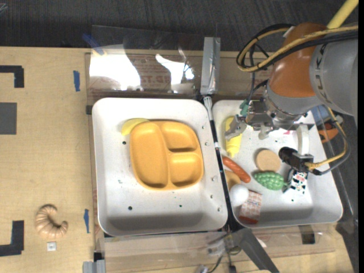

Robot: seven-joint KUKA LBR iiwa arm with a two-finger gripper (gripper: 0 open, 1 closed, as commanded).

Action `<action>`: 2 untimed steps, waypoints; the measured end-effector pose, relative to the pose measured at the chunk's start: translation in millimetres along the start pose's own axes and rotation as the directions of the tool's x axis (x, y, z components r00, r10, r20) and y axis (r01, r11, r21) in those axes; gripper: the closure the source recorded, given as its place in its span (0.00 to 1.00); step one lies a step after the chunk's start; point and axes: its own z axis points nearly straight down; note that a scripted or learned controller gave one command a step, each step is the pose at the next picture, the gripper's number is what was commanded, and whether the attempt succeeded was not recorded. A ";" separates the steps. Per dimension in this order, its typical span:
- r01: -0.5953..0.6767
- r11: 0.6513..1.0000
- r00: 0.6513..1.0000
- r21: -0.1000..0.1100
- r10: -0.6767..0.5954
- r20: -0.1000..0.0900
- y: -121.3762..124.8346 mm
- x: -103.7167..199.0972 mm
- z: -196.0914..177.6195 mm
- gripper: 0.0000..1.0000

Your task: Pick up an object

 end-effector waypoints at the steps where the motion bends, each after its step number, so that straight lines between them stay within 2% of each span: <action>1: -0.032 0.999 0.999 -0.008 0.032 0.001 10.5 -53.8 96.0 0.00; 2: -0.032 0.999 0.999 -0.013 0.032 0.001 11.9 -53.4 84.7 1.00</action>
